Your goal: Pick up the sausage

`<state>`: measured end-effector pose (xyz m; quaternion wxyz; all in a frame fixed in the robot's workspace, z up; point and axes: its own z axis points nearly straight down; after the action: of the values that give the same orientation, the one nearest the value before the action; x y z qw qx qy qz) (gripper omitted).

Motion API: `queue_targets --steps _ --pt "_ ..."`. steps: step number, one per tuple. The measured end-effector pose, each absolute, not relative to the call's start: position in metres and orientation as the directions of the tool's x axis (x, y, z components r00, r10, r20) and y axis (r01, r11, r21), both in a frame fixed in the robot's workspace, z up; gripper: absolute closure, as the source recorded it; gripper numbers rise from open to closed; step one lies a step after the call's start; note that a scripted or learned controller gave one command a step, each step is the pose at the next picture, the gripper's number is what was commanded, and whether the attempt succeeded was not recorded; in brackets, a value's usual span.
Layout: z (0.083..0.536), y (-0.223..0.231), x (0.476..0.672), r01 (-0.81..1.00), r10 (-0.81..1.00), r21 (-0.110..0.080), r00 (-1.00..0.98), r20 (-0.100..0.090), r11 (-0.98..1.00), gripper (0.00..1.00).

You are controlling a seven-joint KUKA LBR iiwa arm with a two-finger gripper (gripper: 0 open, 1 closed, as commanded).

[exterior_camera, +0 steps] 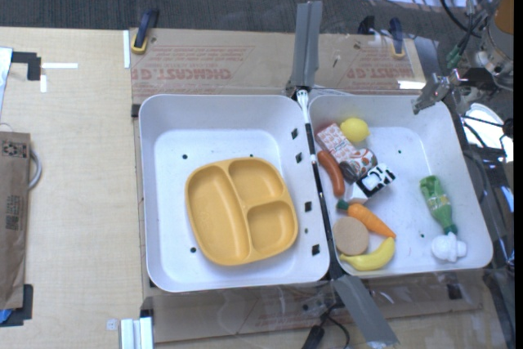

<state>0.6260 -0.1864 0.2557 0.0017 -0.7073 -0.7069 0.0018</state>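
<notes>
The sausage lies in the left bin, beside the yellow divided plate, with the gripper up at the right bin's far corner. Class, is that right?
Not quite. The camera view shows the sausage in the right bin, against its left wall; the yellow divided plate sits in the left bin. The gripper is placed as stated.

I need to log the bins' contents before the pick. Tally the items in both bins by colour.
Yellow: 3, namely the divided plate, lemon and banana
Orange: 2, namely the sausage and carrot
Green: 1, the bottle
Tan: 1, the round cookie
Mixed print: 2, namely the snack packet and black-and-white carton
Total: 9
</notes>
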Motion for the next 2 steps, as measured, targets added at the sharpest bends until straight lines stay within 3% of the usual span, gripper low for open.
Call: queue_targets --steps 1,2 --pt "0.344 -0.071 0.66 0.998 0.998 -0.004 -0.055 -0.001 0.055 0.0" --pt "0.438 -0.019 0.652 0.951 0.951 -0.006 0.31 -0.005 -0.31 0.0"
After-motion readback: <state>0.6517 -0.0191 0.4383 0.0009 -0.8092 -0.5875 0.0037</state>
